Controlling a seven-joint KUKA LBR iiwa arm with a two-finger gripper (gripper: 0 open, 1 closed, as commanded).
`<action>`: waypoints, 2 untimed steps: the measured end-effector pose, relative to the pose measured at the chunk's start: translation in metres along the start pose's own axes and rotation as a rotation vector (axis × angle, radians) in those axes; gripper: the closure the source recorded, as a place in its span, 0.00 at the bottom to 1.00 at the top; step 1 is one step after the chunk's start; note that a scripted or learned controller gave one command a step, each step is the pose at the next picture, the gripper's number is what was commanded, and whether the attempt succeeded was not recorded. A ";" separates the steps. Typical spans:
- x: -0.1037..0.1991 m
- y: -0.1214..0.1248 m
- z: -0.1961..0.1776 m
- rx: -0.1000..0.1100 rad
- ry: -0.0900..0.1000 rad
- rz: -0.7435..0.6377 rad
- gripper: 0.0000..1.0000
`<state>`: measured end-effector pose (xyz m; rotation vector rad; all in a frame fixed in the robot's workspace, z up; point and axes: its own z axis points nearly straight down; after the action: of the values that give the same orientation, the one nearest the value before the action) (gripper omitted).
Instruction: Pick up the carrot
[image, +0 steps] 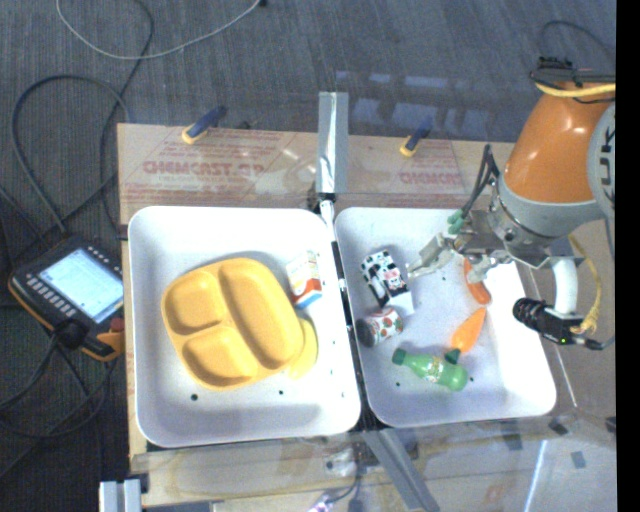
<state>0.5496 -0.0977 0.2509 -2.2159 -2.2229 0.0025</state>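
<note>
Camera view: carrot (468, 329) lies in right bin (520, 395), tilted, green end down near a green bottle (432, 369). It looks like a light, stiff plastic toy, smooth and tapered, so probably slippery; best gripped across the thick middle. Gripper (452, 254) hangs above and left of it, well apart, fingers spread, nothing between them. A second small orange piece (479, 291) sits just under the gripper; what it is, I cannot tell. Count, right bin: one carrot, one bottle, one black-and-white toy (384, 275), one small can (381, 324). Left bin (160, 400): one yellow tray (235, 322), one small carton (306, 278).
</note>
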 end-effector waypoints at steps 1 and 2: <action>-0.088 -0.032 0.091 0.000 -0.001 0.028 0.00; -0.106 -0.031 0.161 -0.012 -0.001 -0.103 0.00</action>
<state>0.5187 -0.2040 0.0897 -2.1048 -2.3402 -0.0096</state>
